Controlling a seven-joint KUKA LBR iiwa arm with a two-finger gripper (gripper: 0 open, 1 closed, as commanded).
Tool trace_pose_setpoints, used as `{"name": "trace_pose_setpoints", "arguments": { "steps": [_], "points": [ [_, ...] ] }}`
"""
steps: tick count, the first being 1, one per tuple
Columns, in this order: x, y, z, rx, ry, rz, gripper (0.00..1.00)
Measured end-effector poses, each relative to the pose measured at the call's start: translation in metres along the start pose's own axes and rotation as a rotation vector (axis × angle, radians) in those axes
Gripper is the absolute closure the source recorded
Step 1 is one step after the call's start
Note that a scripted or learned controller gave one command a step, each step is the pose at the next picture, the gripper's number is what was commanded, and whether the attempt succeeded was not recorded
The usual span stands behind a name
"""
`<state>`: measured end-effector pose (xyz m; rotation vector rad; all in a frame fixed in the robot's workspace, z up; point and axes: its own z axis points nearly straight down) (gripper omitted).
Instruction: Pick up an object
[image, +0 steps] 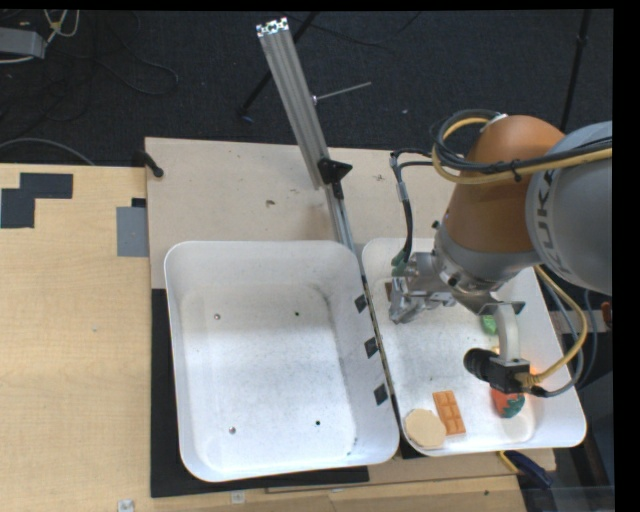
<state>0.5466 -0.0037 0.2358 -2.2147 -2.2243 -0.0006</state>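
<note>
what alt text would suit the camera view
The grey and orange arm's gripper hangs over the right bin, near its left wall. An orange block and a tan disc lie at its near edge.

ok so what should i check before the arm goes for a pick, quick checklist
1. Objects available in the right bin: ok. A beige round piece, an orange ridged block and a red and green item lie near its front edge.
2. Gripper over a target: not ok. It sits by the bin's left wall, apart from all three.
3. Beige round piece separate from the orange ridged block: not ok, they lie against each other.
4. Red and green item separate from the others: ok.
5. Small green thing graspable: cannot tell, the arm partly hides it.
</note>
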Motion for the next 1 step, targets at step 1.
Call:
{"name": "trace_pose_setpoints", "arguments": {
  "steps": [1],
  "points": [
    [0.054, -0.0054, 0.0129, 0.004, 0.0, 0.0, 1.0]
  ]
}}
